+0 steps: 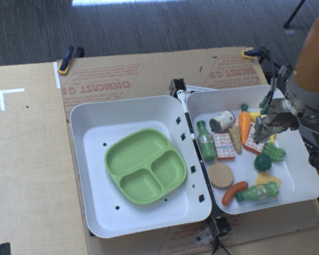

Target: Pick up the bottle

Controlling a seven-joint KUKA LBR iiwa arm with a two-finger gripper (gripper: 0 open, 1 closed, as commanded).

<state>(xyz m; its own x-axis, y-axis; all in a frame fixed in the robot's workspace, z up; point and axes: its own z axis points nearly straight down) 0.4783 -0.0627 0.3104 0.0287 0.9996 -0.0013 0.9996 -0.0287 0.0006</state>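
The arm reaches in from the right, its gripper (264, 130) low over the right bin (302, 191); whether it's spread or closed, I can't tell, too dark and cluttered. The green bottle (206, 142) stands at that bin's left wall, beside toy food. A green divided plate (145, 166) sits in the left bin (89, 160).

Dark grey carpet floor (153, 17), bright light patches; wooden bench (29, 183), cardboard sheet (115, 80)

A green bottle (206, 141), an orange carrot (244, 125), a light-green plate (146, 165), white bins (91, 176).
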